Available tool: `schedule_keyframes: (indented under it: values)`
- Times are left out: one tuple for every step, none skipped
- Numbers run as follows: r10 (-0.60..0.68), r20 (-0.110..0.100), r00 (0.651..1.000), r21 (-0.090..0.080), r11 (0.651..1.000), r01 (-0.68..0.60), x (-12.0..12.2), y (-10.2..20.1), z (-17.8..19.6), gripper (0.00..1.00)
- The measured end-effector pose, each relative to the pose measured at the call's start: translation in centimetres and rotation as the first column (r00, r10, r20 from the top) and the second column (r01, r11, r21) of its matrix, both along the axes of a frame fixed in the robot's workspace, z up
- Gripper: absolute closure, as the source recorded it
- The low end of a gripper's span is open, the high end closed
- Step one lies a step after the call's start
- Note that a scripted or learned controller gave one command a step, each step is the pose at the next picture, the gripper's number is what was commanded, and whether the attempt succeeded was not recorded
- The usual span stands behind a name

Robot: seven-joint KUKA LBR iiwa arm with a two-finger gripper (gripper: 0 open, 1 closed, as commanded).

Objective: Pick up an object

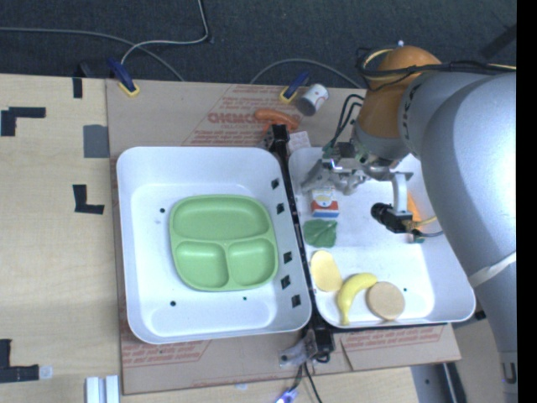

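My gripper (334, 171) hangs low over the far left part of the right bin (436, 285), under the grey arm with its orange band. Just in front of it stands a small white carton (324, 203) with orange and blue print, close to the gripper's tip; I cannot tell if they touch. Nearer along the bin's left wall lie a green leaf-shaped piece (320, 232), a pale yellow oval piece (325, 269), a yellow banana (353, 293) and a tan round disc (387, 300).
The left bin (143, 225) holds a light green divided plate (223, 242). An orange item (277, 117) and a small grey cylinder (312, 99) lie on the cardboard behind the bins. The bulky arm covers the right bin's right side.
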State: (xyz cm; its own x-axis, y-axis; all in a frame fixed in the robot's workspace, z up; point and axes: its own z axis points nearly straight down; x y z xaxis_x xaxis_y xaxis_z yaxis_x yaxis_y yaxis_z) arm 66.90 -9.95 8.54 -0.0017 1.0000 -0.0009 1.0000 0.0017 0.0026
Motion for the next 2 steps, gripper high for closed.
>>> schedule_keyframes:
  values:
    - [-0.001, 0.000, 1.000, -0.001, 1.000, 0.001, -1.9, -1.5, 0.1, 0.00]
    - [-0.001, -0.001, 1.000, -0.001, 1.000, 0.001, -3.8, 0.3, 0.1, 0.00]
